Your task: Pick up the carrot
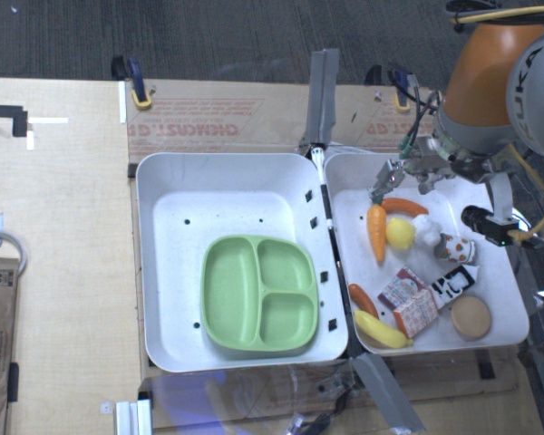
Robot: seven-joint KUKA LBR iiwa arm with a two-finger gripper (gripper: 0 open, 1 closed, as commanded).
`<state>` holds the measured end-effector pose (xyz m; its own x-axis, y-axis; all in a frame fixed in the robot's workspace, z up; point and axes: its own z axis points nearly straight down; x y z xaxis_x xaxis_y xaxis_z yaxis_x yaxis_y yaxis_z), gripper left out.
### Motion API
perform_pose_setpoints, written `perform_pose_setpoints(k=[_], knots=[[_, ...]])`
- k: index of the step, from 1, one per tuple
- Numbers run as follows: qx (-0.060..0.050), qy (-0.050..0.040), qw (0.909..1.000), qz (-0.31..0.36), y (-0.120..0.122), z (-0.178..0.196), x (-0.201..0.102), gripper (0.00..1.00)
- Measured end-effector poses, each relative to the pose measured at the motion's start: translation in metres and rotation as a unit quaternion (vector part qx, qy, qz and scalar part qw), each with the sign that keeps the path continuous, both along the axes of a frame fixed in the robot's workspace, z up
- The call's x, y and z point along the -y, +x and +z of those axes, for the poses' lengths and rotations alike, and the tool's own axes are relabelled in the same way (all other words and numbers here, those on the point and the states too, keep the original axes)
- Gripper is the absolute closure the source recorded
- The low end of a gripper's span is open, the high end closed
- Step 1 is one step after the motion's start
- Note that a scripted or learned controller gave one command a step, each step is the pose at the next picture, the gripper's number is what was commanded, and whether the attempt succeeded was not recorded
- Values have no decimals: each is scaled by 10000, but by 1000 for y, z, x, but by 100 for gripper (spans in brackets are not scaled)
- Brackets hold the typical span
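Observation:
The carrot [376, 232] is orange and tapered. It lies in the right bin [344, 243] near its left wall, thick end toward the back and tip toward the front. My gripper [384, 184] hangs low over the back of that bin, just behind the carrot's thick end. Nothing shows held in it. The arm's orange band [480, 71] rises at the right.
Beside the carrot lie a yellow lemon [400, 234], a second orange piece [406, 206] and a white lump [427, 229]. Nearer the front are a red carton [410, 304], a banana [381, 330] and a brown disc [471, 316]. A green divided plate [258, 293] sits in the left bin [163, 243].

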<state>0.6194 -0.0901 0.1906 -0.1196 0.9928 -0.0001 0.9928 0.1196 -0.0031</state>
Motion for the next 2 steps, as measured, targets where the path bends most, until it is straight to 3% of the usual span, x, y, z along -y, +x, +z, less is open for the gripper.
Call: perform_pose_setpoints(k=[1, 2], knots=[[6, 3, 10000, 49, -38, -99, 15, 0], [11, 0, 9997, -261, -7, -99, 20, 0]])
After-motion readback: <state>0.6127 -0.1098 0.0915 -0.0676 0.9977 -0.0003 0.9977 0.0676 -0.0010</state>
